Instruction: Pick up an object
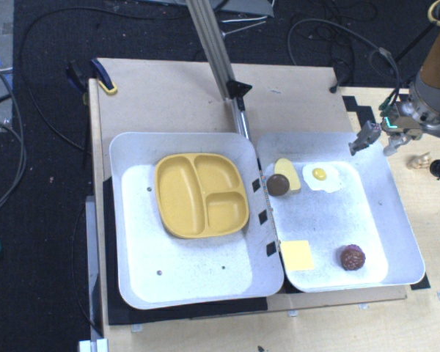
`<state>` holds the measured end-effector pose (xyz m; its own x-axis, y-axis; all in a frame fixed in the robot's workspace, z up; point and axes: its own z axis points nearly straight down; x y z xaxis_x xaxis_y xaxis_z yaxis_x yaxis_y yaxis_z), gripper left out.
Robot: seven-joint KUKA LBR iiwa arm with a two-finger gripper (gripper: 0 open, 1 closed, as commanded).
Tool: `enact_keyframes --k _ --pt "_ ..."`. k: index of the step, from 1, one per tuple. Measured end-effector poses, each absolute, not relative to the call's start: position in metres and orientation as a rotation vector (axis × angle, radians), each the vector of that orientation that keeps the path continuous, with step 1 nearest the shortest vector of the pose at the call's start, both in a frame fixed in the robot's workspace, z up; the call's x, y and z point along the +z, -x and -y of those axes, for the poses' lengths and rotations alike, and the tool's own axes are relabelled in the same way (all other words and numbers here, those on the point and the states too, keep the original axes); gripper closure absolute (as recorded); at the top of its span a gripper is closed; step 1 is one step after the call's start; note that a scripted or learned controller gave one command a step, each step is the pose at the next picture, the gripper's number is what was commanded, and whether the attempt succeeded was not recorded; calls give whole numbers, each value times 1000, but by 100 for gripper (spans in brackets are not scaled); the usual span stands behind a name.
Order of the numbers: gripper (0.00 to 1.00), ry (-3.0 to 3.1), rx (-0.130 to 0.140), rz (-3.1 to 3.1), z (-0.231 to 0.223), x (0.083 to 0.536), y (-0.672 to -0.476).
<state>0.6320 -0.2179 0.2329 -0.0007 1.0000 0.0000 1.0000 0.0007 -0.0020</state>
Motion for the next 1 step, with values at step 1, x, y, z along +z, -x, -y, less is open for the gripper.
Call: enact_keyframes --k 1 --pt "0 2221 0 2224 218 234 -633"
